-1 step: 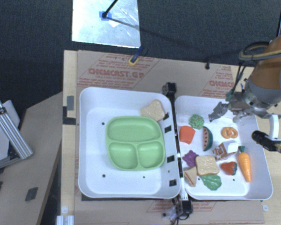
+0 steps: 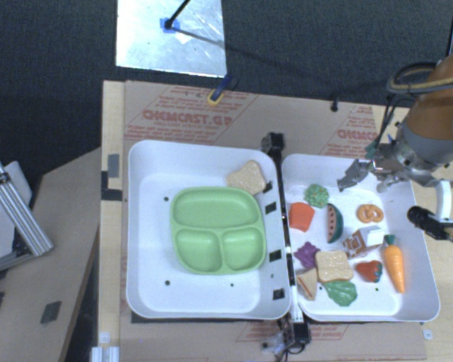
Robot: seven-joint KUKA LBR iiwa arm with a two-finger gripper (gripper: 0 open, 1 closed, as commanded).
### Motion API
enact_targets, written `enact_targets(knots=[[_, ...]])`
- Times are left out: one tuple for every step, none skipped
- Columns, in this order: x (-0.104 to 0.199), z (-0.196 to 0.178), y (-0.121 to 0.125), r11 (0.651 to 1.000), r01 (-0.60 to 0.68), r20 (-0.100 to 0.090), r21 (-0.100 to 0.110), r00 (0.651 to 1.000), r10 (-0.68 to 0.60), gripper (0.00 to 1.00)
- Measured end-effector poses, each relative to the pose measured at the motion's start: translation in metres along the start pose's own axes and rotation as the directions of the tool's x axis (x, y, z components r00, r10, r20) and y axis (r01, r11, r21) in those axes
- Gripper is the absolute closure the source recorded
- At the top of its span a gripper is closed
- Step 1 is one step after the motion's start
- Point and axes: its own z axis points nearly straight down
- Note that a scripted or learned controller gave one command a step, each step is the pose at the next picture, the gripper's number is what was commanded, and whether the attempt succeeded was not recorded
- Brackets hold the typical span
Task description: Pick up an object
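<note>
Above the pretzel, the gripper is seen over the right bin; its finger state cannot be told.

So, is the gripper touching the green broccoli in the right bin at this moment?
Apart. In the camera view, the gripper hangs above and to the right of the broccoli, and a strip of bare white bin floor separates them plainly.

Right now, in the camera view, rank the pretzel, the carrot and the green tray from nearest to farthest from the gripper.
1. Pretzel: right bin, just below the gripper.
2. Carrot: right bin, lower right, farther down.
3. Green tray: left bin, well off to the gripper's left in the view.
</note>
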Motion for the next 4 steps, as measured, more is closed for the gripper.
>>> enact_targets(knots=[[-0.001, 0.062, -0.001, 1.000, -0.002, 0.000, 0.002, 1.000, 0.002, 0.00], [0.000, 0.108, -0.001, 1.000, -0.002, 0.000, 0.003, 1.000, 0.002, 0.00], [-0.001, 0.094, 0.001, 1.000, -0.002, 0.001, -0.004, 1.000, 0.002, 1.00], [0.003, 0.044, -0.006, 1.000, -0.002, 0.001, -0.004, 1.000, 0.002, 1.00]])
